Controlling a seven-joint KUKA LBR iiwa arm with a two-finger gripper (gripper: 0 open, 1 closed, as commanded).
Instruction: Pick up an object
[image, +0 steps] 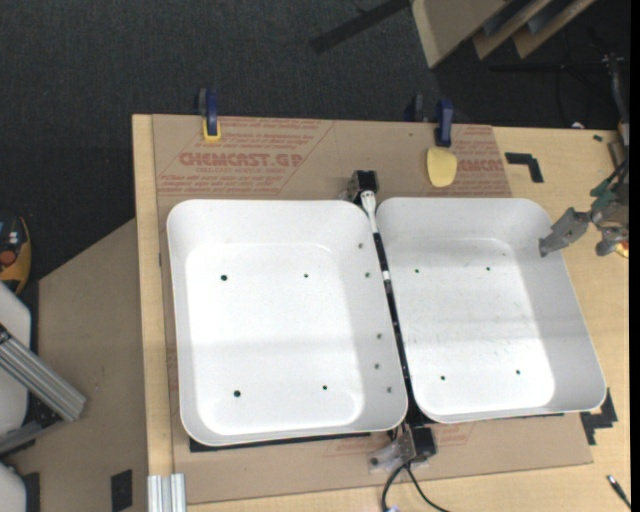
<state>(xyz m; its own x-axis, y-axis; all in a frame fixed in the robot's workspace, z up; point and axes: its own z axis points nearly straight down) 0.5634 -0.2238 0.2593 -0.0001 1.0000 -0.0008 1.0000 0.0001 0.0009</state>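
My gripper (578, 230) enters at the right edge of the view, just above the far right rim of the right bin (560, 330); only part of it shows. A grey part of it points left over that bin's corner. The left bin (185, 300) sits beside it, and both show bare white floors with a few small dark dots.
The bins rest on a brown board (300, 150) held by two blue clamps (209, 105) (444, 120) at the back. A pale yellow piece (441, 167) lies on the board behind the right bin. A black hinge strip (385, 290) runs between the bins.
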